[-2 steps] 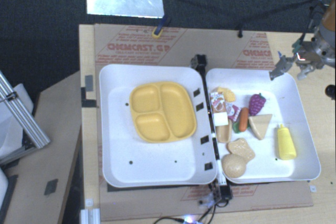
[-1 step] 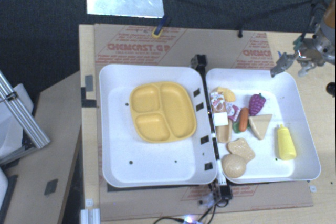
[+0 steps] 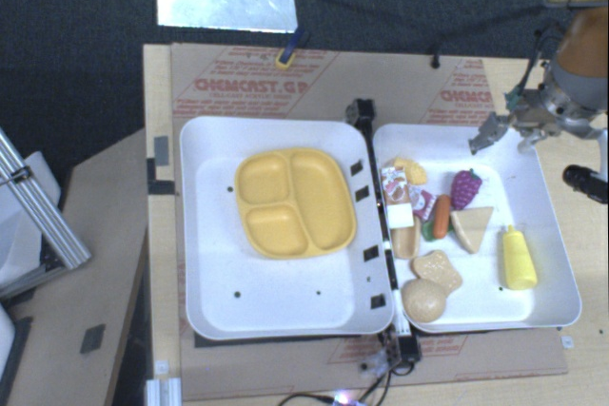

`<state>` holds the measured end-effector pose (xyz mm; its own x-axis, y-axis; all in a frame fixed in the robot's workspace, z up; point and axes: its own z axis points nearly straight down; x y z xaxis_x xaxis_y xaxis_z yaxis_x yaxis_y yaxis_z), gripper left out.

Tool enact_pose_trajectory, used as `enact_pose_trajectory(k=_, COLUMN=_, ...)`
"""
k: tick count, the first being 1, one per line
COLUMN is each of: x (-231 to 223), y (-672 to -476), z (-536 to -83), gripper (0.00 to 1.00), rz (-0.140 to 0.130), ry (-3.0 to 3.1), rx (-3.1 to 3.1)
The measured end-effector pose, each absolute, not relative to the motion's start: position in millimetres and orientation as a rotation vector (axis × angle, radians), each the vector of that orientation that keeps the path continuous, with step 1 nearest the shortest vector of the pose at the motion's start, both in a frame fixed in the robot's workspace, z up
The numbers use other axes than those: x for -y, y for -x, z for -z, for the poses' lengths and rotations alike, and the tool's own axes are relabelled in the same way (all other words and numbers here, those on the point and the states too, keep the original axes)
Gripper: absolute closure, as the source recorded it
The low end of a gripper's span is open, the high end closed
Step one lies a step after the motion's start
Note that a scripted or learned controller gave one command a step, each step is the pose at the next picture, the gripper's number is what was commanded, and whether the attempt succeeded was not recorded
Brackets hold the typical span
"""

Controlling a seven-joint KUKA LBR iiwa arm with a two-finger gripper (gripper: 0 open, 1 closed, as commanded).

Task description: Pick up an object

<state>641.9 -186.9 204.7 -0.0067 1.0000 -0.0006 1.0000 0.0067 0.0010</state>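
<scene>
grey metal wrist (image 3: 561,102) with an orange band (image 3: 582,52) above, rounded and glossy. two pale grey fingers (image 3: 486,134) on the gripper (image 3: 507,136), short and blocky. thin dark cable (image 3: 539,52) along the left flank.

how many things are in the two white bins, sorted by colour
Yellow: 2, divided plate, bottle
Purple: 1, grapes
Orange: 1, carrot
Tan or beige: 3, wedge, bread slice, bun
Mixed packaged items near the divider: count unclear
Total: 7 clear items
</scene>
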Motion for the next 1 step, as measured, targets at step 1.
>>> enact_pose_trajectory(k=1, x=188.7, y=-633.6, z=-147.3, gripper=0.0, rz=0.001, ry=-2.221, rx=-2.224)
